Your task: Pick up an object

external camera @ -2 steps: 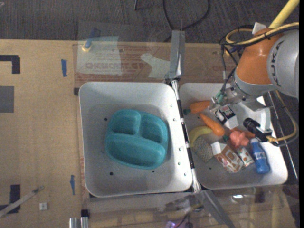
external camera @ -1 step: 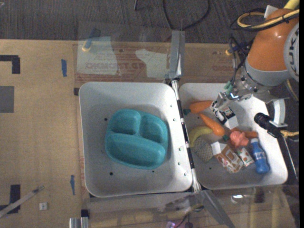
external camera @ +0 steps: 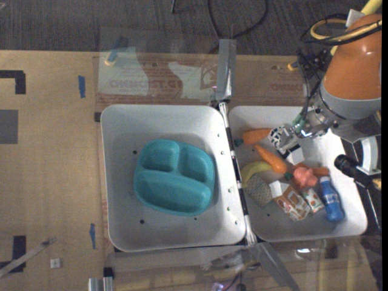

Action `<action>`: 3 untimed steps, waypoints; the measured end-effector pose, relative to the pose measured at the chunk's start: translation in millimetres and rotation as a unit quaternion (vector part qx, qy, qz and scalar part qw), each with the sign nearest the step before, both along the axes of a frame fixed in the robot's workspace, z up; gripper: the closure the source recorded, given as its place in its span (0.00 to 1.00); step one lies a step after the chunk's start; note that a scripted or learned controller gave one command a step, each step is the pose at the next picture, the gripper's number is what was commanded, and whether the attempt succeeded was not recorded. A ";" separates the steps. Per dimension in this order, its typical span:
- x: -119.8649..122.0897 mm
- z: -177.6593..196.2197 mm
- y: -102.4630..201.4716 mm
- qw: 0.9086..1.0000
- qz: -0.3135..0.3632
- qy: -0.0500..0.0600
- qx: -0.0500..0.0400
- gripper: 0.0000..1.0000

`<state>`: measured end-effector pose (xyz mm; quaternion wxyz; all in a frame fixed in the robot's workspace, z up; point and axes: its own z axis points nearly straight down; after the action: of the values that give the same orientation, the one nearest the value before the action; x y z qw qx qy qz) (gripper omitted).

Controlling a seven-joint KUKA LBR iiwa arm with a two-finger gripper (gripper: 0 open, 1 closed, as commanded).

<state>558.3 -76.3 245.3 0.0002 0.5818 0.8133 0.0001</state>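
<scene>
The right white bin (external camera: 357,223) holds several small items. An orange carrot (external camera: 253,136) lies near its back left corner, with a second carrot (external camera: 271,159) just in front of it. Beside them are a yellow banana (external camera: 253,170) and a grey netted piece (external camera: 259,190). Further right lie a pink toy (external camera: 304,176), a blue bottle (external camera: 330,200) and two small cartons (external camera: 292,204). My gripper (external camera: 285,137) hangs low over the back of this bin, right of the first carrot and above the second one's far end. I see nothing held in it.
The left white bin (external camera: 118,138) carries a teal divided plate (external camera: 176,176). A metal divider (external camera: 225,77) runs between the bins at the back. The arm's orange band (external camera: 354,65) and cables overhang the right bin's back right corner.
</scene>
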 end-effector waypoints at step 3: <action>28.2 -110.4 -41.6 0.999 0.036 -0.003 -0.001 1.00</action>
<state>586.6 -117.9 134.9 0.0027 0.5525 0.8335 0.0012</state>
